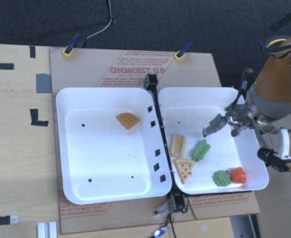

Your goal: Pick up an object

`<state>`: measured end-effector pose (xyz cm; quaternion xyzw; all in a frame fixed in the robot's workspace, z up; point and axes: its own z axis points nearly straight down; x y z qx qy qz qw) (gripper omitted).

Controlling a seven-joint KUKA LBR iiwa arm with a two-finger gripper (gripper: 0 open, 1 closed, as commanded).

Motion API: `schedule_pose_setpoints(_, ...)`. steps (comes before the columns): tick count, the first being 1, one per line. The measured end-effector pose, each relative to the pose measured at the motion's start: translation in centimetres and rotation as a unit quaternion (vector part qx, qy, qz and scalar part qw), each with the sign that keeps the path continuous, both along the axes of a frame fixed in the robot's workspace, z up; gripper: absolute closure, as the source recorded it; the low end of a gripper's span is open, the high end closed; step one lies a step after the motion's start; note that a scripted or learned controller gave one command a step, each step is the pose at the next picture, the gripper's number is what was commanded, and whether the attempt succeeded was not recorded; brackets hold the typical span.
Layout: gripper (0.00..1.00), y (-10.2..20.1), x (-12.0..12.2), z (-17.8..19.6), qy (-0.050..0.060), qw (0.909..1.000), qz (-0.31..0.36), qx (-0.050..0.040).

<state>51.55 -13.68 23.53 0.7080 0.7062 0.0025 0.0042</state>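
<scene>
The gripper (219, 125) hangs open, holding nothing; the green toy vegetable (201, 150) at lower right looks light and stiff, best pinched across its narrow middle.

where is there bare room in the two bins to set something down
Most of the left bin is bare floor; the orange waffle piece lies near its upper right. In the right bin, the upper part is bare. Its lower half is crowded: bread piece, green pickle, pizza slice, broccoli, tomato. The hand hangs above them.
</scene>
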Motion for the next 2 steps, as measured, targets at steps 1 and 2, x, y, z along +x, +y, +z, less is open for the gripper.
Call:
schedule_pose_setpoints(1,0.00,4.0,-2.2,-13.2,0.012,0.9999,0.002,0.0035)
schedule_pose_setpoints(2,0.00,5.2,4.0,-4.6,0.000,1.0000,0.004,0.0005)
